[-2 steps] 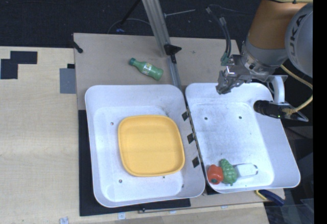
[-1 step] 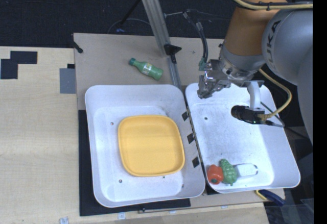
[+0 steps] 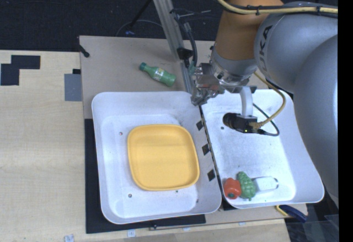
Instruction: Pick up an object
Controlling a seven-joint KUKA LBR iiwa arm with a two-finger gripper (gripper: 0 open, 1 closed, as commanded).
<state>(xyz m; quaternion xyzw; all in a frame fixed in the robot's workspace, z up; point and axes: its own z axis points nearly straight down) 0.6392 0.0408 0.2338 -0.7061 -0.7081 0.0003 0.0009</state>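
Pale bench (image 3: 38,141) underlies two white bins set side by side. Nearest, in the right bin's (image 3: 300,194) near corner, a small cluster lies together: a red piece (image 3: 232,188) touching a green piece (image 3: 246,185), with a white piece (image 3: 266,183) just to their right. The left bin (image 3: 105,125) carries a yellow plate (image 3: 162,156). Farther back, the gripper (image 3: 205,92) hangs over the dividing rims at the far end, so the cluster lies well nearer and slightly right of it; I cannot tell its state. A green bottle (image 3: 158,74) lies on the bench beyond.

Arm (image 3: 298,48): glossy grey shell, rounded orange band (image 3: 242,20) above wrist, yellow cable (image 3: 265,8) looped over it.
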